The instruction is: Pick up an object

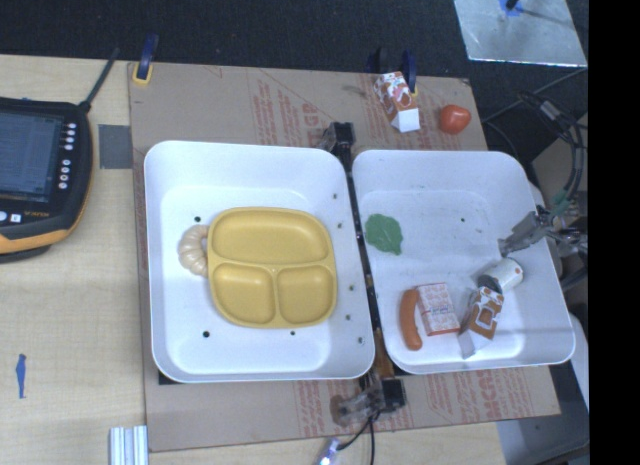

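Observation:
The right bin (450, 188) holds a flat green piece (384, 233), an orange-red sausage (410, 318), a small white and red carton (437, 309), a brown and white carton (484, 312) and a white cylinder (503, 275). My gripper (518, 236) reaches in low over the right bin's right edge, just above and to the right of the white cylinder. I see nothing held in it. In the left bin (180, 178) lies a yellow compartment plate (270, 265) with a beige pastry (192, 248) at its left side.
Behind the right bin, on the cardboard, stand a small carton (397, 100) and a red tomato-like ball (454, 118). A teach pendant (35, 173) lies at the far left of the bench. Cables run by the right edge.

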